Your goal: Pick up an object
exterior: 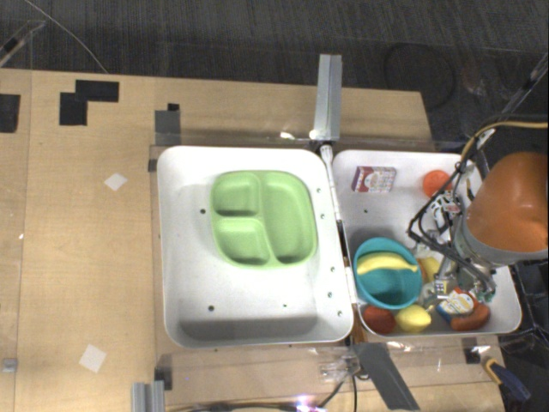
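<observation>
Your claw (448,283) hangs low among crowded toys by the blue bowl (388,275); I cannot tell its state. The lemon (414,318) and neighbours touch, so you may snag two, or the bowl rim.

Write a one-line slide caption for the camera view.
Arm over right bin of toys; green tray in left bin.

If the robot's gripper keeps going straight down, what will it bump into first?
Probably the small toy foods in the near right corner of the right bin, around the red piece. The gripper hangs right over that pile, beside the teal bowl, but depth is hard to judge from above.
</observation>
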Robot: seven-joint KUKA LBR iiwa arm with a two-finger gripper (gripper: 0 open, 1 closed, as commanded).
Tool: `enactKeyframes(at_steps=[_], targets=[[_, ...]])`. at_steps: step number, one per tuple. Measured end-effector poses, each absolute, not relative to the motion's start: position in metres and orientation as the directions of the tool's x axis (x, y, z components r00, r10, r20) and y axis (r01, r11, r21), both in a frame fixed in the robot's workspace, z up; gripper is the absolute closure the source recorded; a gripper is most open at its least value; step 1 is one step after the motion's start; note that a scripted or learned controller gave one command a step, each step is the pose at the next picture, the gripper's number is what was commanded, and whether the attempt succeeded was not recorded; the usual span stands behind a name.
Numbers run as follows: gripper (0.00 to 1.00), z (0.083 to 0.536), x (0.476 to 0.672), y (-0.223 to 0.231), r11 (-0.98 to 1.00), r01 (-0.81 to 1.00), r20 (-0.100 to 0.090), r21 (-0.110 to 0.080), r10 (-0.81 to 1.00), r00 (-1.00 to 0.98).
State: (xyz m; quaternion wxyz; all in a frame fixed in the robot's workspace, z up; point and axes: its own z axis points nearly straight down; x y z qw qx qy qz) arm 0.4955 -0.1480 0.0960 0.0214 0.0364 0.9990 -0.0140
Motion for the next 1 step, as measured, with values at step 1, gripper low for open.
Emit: enactKeyframes(at_steps=[1], targets=[[0.0, 0.0931, 0.4979, -0.137, 0.991, 0.132, -0.035, -0.03, 0.131, -0.991]])
